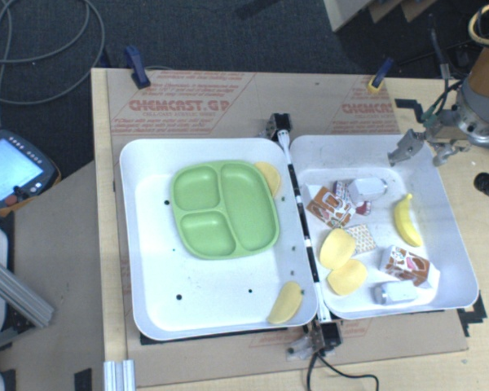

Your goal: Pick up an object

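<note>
Above the far right corner of the right bin [456, 218], the gripper [422, 148] is seen with its fingers spread apart and nothing between them. Below it, a banana [405, 221], a snack packet [331, 207], a small carton [407, 265] and two yellow pieces [341, 261] are scattered. A green divided plate [226, 208] is set in the left bin [147, 251].

The two shallow white plastic bins [147, 243] look smooth and faintly glossy. The green divided plastic plate [225, 208] is matt. The brown printed cardboard sheet [228, 96] on the tabletop is dull paper. The yellow plastic banana [404, 221] shines slightly.
</note>
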